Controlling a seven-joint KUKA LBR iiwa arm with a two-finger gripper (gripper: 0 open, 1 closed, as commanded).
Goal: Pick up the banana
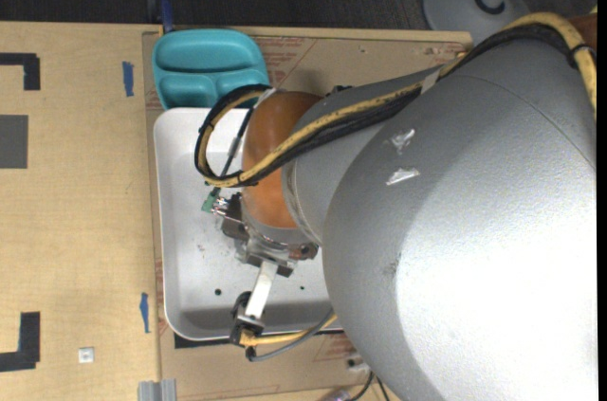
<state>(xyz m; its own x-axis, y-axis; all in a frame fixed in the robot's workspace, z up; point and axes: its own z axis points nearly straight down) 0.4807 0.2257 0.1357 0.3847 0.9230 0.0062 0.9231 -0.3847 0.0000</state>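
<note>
The arm [455, 200] hangs over the white bin [185, 228]; its gripper [248, 318] sits low, near the bin's front edge; no writing is legible.

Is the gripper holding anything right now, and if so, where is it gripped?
It cannot be told. The gripper is low over the white bin, near its front edge, but the arm covers most of the bin, and nothing can be made out between the gripper's tips.
</note>
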